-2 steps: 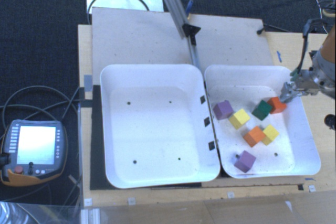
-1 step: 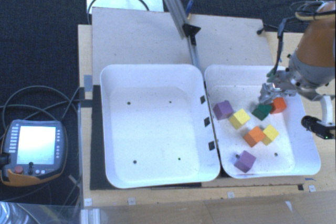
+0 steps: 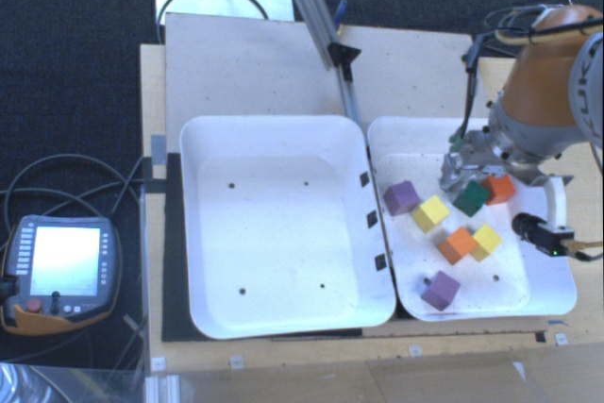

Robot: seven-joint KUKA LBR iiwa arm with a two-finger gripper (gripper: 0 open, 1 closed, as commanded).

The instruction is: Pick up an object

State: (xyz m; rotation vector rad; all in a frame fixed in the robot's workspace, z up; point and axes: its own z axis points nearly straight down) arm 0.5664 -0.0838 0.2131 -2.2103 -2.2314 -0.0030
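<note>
Camera view: metal gripper (image 3: 460, 173) beside matte green cube (image 3: 470, 198).

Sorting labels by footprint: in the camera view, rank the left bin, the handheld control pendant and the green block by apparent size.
1. left bin
2. control pendant
3. green block, by the gripper

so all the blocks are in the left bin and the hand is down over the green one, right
Not quite: the blocks are in the right bin, not the left bin. The camera view shows the purple, yellow, orange and green blocks all lying there. The rest holds: the hand is down over the green block.
</note>
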